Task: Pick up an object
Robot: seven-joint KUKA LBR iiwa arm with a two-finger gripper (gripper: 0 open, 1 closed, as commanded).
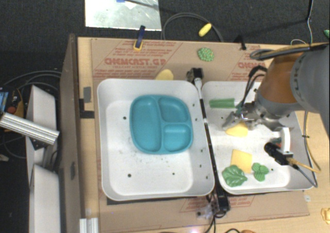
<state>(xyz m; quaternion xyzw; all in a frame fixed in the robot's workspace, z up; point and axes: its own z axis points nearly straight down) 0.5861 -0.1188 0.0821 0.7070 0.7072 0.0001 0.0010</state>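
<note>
bins: 2 | blue plate: 1 | yellow things: 2 | green things: 3

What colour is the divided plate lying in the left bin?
The divided plate is teal blue, seen plainly in the camera view against the white left bin.

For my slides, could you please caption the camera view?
KUKA arm's tool poised over a yellow piece in the right bin; a blue divided plate sits in the left bin.
</note>
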